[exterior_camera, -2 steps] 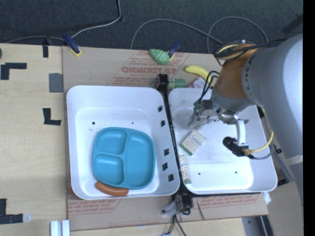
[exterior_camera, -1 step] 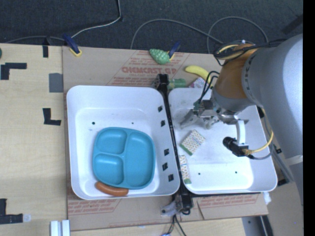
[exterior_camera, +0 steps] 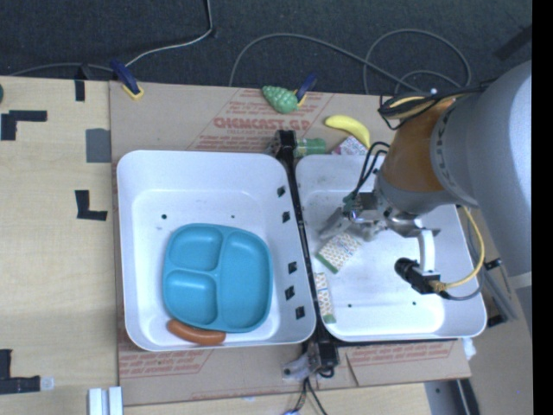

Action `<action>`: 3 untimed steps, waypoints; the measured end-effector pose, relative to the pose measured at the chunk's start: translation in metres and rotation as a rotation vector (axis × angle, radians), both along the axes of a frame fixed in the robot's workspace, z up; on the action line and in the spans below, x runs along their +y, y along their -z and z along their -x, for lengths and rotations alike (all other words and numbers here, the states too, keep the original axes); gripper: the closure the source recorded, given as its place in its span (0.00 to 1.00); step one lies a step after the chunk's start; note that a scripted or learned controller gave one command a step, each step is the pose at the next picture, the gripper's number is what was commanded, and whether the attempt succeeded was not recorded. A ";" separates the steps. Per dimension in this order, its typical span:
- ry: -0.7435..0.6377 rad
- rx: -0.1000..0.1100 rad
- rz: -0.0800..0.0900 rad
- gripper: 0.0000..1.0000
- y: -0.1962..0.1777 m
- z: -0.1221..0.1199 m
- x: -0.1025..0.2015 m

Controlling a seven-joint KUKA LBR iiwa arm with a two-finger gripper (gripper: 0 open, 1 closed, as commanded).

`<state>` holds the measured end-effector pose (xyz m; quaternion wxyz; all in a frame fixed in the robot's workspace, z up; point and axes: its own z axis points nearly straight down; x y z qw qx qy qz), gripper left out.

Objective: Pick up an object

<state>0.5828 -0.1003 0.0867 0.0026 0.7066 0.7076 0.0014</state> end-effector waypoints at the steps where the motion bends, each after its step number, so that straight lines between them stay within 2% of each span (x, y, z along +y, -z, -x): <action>1: 0.000 0.002 0.000 0.00 0.001 -0.073 -0.002; 2: 0.001 0.003 0.001 0.00 0.001 -0.042 0.002; 3: 0.001 0.002 0.000 0.00 0.000 0.021 0.005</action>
